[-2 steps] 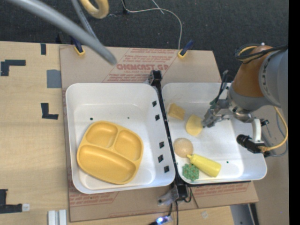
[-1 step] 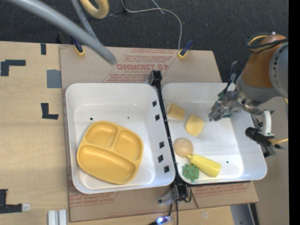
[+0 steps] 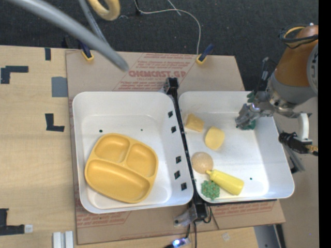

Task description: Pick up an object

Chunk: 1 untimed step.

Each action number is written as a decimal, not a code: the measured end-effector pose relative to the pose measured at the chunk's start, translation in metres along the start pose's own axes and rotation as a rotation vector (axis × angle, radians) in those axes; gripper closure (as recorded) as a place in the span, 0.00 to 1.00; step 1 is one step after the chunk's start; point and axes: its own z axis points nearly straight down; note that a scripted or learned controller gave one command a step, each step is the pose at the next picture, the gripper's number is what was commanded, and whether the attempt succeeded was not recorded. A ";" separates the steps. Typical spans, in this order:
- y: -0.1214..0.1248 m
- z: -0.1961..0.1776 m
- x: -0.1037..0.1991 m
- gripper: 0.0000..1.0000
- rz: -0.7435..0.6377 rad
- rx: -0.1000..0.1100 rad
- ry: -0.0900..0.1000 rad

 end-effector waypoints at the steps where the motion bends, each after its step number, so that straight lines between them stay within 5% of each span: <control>1: 0.007 -0.051 0.010 1.00 -0.002 -0.003 -0.001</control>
